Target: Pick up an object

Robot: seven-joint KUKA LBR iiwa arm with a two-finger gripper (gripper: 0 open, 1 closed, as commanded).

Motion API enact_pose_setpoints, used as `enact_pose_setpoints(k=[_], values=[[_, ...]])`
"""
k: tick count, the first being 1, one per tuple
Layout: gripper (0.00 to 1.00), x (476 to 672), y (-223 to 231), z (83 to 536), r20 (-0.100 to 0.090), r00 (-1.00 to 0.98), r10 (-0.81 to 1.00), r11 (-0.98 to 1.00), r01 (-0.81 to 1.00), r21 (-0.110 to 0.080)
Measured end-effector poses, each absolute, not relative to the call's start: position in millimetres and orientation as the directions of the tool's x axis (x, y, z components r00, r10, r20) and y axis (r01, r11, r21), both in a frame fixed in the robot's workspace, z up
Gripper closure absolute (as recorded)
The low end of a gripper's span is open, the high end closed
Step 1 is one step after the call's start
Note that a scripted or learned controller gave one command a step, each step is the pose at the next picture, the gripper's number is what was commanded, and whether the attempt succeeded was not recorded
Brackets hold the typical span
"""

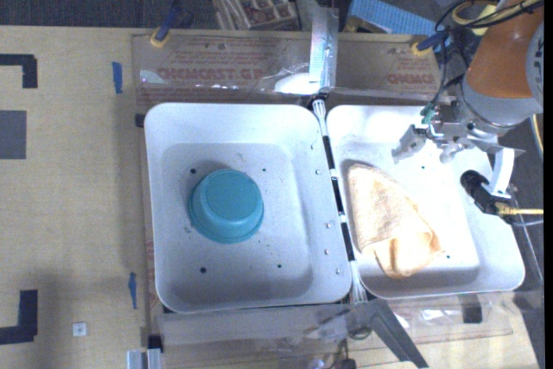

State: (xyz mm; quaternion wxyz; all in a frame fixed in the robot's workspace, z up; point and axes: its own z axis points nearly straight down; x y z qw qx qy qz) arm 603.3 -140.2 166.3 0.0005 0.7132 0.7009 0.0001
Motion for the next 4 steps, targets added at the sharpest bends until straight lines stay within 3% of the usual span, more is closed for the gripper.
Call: enact_pose_setpoints(k=[1,2,3,4], values=[[0.0,573.3,-176,93,-0.001,-0.057,0.998,0.057,0.998,0.009],[0.0,549.8,-136,93,-0.007,-0.237,0.971,0.237,0.971,0.016],[0.0,571.2,-130,92,-0.007,-0.263,0.965,0.263,0.965,0.014],[0.0,534.2,-210,153,-0.004,-0.343,0.939,0.343,0.939,0.003]])
